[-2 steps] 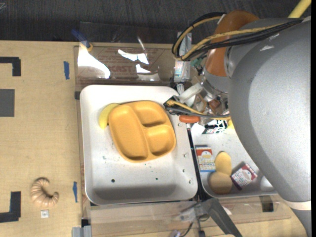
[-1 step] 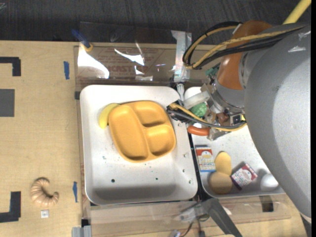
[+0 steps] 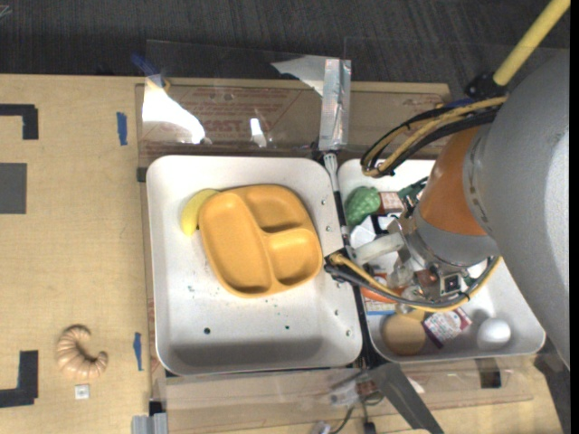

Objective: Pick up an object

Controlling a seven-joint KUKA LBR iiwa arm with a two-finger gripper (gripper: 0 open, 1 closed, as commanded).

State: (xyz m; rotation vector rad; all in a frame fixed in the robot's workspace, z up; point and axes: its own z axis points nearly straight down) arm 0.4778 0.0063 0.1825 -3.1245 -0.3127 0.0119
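Note:
The arm's wrist (image 3: 448, 233), grey with an orange band, hangs low over the right bin (image 3: 525, 328) and hides most of its contents. The gripper sits beneath the wrist, near the bin's middle. Around the arm I see a green object (image 3: 362, 202) at the bin's far left, a tan rounded object (image 3: 404, 334) near the front, a small red-and-white packet (image 3: 446, 325) beside it, and a white ball (image 3: 494, 333) at the front right.
The left bin (image 3: 181, 333) holds an orange divided tray (image 3: 261, 239) with a yellow object (image 3: 192, 211) tucked at its left side. A croissant-shaped toy (image 3: 81, 353) lies on the bench to the left. Clear plastic sheeting (image 3: 244, 116) stands behind the bins.

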